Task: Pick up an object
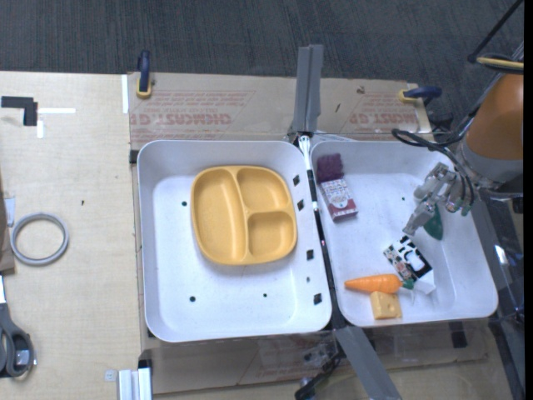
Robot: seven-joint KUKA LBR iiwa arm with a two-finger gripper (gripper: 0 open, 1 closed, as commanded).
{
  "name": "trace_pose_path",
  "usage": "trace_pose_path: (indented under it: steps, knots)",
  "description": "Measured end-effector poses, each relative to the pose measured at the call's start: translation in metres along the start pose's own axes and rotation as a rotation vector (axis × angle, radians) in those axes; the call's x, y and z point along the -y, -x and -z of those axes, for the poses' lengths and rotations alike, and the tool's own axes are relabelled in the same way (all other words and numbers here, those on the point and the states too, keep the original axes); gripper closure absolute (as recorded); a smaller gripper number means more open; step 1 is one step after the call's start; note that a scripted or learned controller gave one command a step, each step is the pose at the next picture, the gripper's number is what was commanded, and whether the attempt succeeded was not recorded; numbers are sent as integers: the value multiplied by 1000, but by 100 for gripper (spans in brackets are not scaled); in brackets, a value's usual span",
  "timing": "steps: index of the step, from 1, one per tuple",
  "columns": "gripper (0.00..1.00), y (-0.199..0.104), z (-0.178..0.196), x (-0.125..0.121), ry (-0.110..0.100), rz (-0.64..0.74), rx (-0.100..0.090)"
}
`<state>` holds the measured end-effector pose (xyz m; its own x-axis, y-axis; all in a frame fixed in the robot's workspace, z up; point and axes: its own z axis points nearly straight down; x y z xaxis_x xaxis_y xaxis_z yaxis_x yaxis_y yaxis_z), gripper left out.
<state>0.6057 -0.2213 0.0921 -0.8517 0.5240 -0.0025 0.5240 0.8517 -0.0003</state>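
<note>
My gripper (426, 215) hangs over the right side of the right bin (466, 307), reaching in from the right edge. A small dark green piece (435, 226) shows right at its tip; whether it is gripped is unclear. Below it lie a black-and-white patterned item (408, 261), an orange carrot (374, 284) and a yellow block (386, 305). Near the bin's left wall sit a purple object (331, 167) and a red-and-white box (339, 199).
The left bin (166, 307) holds a yellow divided plate (244, 214). A grey bar (308, 90) stands behind the wall between the bins. On the bench at the left lie a tape roll (37, 238) and scissors (12, 350).
</note>
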Motion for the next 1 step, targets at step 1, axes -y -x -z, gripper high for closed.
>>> trace_pose_path:
  steps: [1]
  knots:
    - [0, 40, 48, -23, 1, 69, 4]
